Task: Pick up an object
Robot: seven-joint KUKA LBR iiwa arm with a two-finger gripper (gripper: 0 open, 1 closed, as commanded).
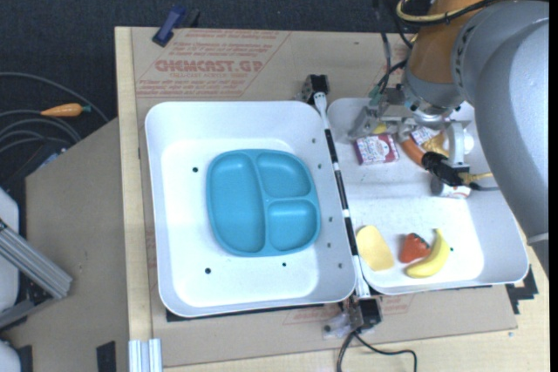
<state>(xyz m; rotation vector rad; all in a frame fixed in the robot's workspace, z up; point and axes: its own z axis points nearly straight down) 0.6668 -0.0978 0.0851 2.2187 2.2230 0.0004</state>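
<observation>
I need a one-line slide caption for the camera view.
Gripper low over right bin; blue divided plate in left bin.

The bench (218, 57) is a pale wooden board with faded red lettering printed across its far part. Two shallow white bins rest directly on it, side by side and touching along their inner edges: the left bin (174, 266) and the right bin (488, 261). A small black clamp (316, 86) sits at the far end of the seam between them, and another clamp (366, 311) at the near end. A small dark blue object (170, 25) lies on the bench's far left edge.
</observation>
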